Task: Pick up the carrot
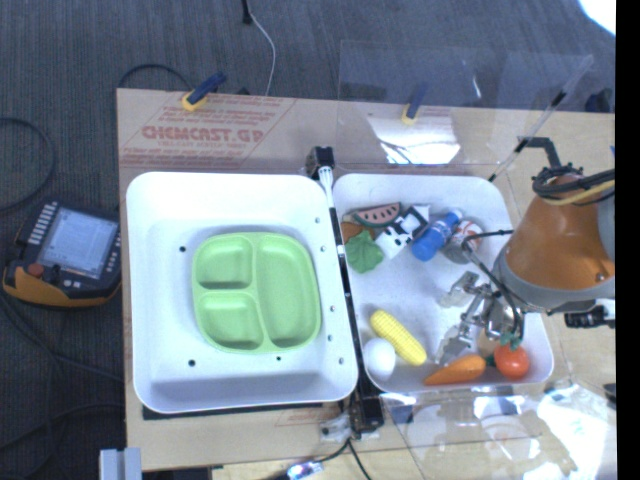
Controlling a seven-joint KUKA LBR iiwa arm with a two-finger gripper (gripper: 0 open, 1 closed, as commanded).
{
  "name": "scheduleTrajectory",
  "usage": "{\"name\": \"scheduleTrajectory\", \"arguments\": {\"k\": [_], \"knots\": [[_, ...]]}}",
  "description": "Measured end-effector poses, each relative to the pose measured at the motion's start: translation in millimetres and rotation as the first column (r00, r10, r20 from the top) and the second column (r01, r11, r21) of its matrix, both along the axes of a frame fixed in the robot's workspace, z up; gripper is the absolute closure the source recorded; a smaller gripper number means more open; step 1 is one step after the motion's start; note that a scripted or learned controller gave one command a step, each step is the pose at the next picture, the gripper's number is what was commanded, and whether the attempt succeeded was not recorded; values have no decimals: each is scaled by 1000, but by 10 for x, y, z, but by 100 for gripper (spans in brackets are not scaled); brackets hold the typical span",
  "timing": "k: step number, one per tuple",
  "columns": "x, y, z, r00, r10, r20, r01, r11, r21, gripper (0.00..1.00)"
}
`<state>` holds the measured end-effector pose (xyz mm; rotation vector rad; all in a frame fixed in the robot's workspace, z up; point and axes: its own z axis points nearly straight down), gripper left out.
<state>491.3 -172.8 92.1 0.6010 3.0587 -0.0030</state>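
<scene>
The orange carrot (pixel 455 371) lies flat along the front wall of the right bin (pixel 400 193), beside a red tomato (pixel 511 360). My gripper (pixel 462 318) hangs low over the bin's right half, just behind and above the carrot. Its metal fingers (pixel 452 345) stand apart, open, with nothing between them. The lower fingertip is close to the carrot's top edge; I cannot tell if it touches.
The right bin also holds a yellow corn cob (pixel 398 336), a white egg (pixel 379 356), a green leafy piece (pixel 365 255), a watermelon slice (pixel 378 214) and a blue bottle (pixel 436 236). In the left bin (pixel 150 268) sits a green divided plate (pixel 257 290).
</scene>
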Motion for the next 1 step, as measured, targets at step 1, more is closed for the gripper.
{"name": "scheduleTrajectory", "arguments": {"k": [1], "knots": [[17, -102, 2, 986, 170, 2, -170, 986, 2, 0]]}}
